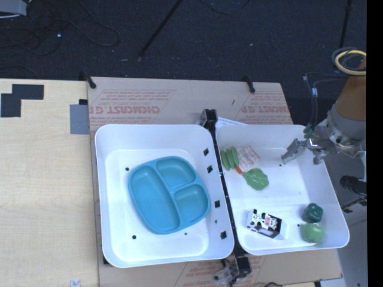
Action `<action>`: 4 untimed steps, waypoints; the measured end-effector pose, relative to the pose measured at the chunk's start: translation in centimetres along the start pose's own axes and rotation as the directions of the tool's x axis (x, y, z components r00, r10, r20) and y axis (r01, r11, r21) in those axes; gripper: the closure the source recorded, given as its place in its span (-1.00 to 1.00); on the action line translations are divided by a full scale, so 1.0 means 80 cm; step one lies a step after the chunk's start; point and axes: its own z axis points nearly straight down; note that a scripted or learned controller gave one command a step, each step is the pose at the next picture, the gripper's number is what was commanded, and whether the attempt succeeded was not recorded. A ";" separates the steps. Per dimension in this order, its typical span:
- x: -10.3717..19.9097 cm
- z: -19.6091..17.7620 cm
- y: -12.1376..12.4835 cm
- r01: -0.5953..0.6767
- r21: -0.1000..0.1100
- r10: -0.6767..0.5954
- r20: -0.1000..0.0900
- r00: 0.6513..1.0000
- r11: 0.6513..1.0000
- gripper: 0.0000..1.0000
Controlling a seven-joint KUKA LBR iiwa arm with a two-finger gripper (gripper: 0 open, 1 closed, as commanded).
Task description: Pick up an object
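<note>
Hovering over the right bin (335, 211), hand (293, 153) grasping nothing

Its fingers look spread and bare; left of the hand lies a green leaf-shaped toy (256, 179); beyond that a striped packet (248, 157); left bin (114, 142) carries a blue divided plate (167, 193).

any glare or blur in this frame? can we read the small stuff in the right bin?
Camera view: even lighting, with soft, short shadows. The white bins are bright and near washed out; the blue divided plate stays crisp. The green items and the small black-and-white printed object are soft, print unreadable. The gripper is slightly blurred; the floor above is dark.
</note>
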 end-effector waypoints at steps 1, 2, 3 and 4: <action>0.001 0.081 0.001 0.000 0.000 0.000 0.000 1.000 1.000 -1.00; 0.003 0.114 0.001 0.000 -0.004 0.000 0.001 1.000 1.000 -1.00; 0.002 0.100 0.001 -0.001 -0.004 0.001 0.001 1.000 1.000 1.00; 0.011 0.026 0.006 0.002 -0.012 -0.002 0.003 1.000 1.000 1.00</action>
